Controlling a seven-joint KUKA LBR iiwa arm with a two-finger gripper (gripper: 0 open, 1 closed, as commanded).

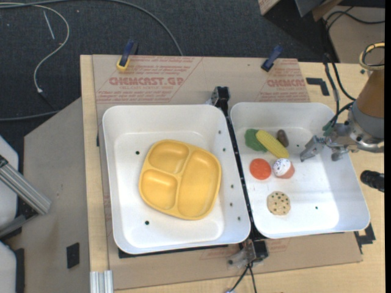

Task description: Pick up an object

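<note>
The right bin [342, 215] holds several small toy foods. A yellow corn cob [271, 142] lies against a green piece [253, 139], with a small brown piece [282, 137] just behind it. In front of them sit a red tomato [261, 169] and a white and pink piece [281, 167]. A round cookie [278, 203] lies nearer the front. My gripper [322, 151] hangs over the right part of this bin, to the right of the foods, open with nothing between its fingers.
The left bin [116, 133] holds a yellow divided plate [180, 179]. Black clamps [220, 95] sit where the two bins meet. Blue clips [127, 52] pin the cardboard at the back. Cables trail over the dark floor beyond.
</note>
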